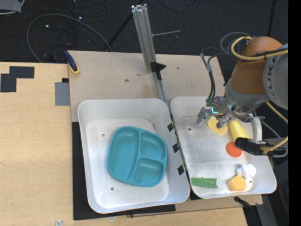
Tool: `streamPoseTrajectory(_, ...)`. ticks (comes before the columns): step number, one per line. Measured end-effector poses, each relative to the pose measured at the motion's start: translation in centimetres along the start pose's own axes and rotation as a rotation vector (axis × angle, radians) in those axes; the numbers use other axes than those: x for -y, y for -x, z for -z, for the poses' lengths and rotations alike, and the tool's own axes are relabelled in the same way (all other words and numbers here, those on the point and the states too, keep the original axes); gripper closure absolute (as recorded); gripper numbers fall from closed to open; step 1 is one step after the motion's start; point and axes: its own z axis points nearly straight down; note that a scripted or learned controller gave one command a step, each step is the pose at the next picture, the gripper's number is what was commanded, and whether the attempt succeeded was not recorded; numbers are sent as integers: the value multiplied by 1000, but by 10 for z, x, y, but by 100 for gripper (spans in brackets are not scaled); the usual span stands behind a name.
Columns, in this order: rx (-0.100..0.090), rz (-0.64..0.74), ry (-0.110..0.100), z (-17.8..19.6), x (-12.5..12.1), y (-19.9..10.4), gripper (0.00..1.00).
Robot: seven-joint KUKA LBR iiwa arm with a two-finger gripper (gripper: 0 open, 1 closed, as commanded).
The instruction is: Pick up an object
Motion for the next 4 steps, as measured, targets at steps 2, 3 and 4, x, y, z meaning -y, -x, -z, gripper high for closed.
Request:
streamPoseTrajectory(2, 0, -1, -4, -43, 2, 3, 0)
streamPoseTrajectory(3, 0, -3, -2, -96, 3, 2, 0)
streamPoseTrajectory(4, 0, -6, -2, -85, 3, 3, 100)
